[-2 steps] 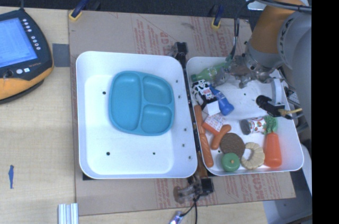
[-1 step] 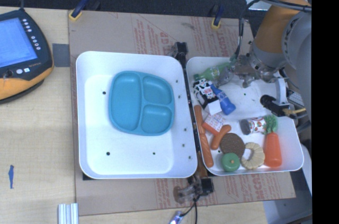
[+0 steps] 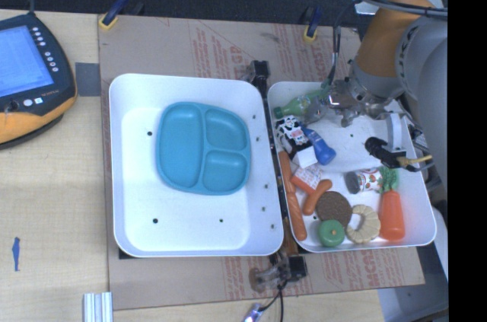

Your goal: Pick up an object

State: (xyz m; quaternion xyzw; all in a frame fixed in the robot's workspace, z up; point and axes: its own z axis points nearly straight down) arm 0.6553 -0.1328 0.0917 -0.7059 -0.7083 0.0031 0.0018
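Note:
My gripper [image 3: 333, 101] hangs over the far end of the right bin [image 3: 423, 200], just right of a green toy [image 3: 292, 109]. Nothing shows between its fingers. Below it lie a cow-patterned carton [image 3: 291, 133], a blue piece [image 3: 323, 149] and a red-and-white box [image 3: 307, 176]. Toward the near end are a small sausage [image 3: 316, 195], a brown cookie [image 3: 332, 205], a green round piece [image 3: 331, 234], a pale ring [image 3: 363, 224], an orange carrot [image 3: 392, 215] and a small can [image 3: 365, 181]. A long orange stick [image 3: 290, 195] lies along the bin's left wall.
The left bin [image 3: 129, 183] holds a blue divided plate [image 3: 204, 148]. A tablet in an orange case [image 3: 30, 77] rests on the bench at far left. Clamps [image 3: 112, 12] pin the cardboard under the bins.

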